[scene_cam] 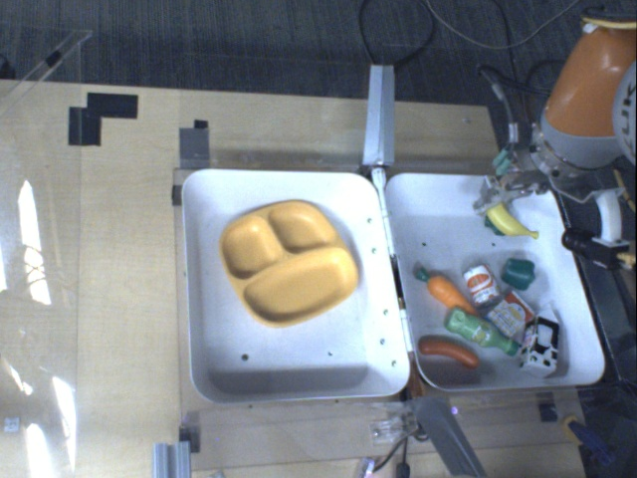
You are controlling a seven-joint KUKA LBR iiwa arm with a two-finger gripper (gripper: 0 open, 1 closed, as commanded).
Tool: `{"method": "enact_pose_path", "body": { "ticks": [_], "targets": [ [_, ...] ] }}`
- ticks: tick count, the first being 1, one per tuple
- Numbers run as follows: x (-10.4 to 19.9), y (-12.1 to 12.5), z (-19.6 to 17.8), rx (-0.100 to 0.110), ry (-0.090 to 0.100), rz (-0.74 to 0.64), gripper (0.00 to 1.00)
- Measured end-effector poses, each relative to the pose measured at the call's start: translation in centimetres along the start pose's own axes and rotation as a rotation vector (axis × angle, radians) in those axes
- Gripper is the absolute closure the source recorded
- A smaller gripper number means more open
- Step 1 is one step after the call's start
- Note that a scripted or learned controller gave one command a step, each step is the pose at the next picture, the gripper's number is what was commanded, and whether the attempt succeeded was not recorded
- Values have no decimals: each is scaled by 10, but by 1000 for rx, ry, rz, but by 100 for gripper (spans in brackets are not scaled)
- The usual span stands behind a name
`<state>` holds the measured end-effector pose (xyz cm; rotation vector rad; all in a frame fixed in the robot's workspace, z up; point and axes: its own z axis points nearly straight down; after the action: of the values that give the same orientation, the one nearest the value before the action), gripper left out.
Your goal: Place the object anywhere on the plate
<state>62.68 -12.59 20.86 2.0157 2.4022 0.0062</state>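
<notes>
Item 1, plate: yellow, three compartments, lying flat in the left bin, slightly toward its far half. Nothing rests on it.

Item 2, banana: small, yellow, at the far right of the right bin. It lies directly under and touching, or nearly touching, the gripper, which hangs over that corner of the bin at the end of the grey and orange arm. Whether the jaws are open, closed, or gripping the banana cannot be told; the fingertips are too small and cluttered to read.

Item 3, remaining contents of the right bin, clustered in its near half, well apart from the banana:
- carrot, orange with green top
- small can, red and white label, writing unreadable
- dark green block
- green bottle, lying on its side
- flat packet, printed red and white, text illegible
- red sausage at the near edge
- black and white piece at the near right corner

Item 4, surroundings: light wooden tabletop bearing both bins; a metal divider runs between them at the far side; black cables loop behind.

The raised bin walls stand between banana and plate.
</notes>
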Motion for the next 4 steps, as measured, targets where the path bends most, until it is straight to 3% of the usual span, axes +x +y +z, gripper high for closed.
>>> {"method": "enact_pose_path", "body": {
  "ticks": [1,2,3,4],
  "targets": [
    [11,-44,11,2,0,-29,100],
    [32,-33,-121,-1,0,-255,100],
    [3,-61,-69,1,-1,-271,100],
    [7,-113,-36,1,0,-299,100]
  ]
}}
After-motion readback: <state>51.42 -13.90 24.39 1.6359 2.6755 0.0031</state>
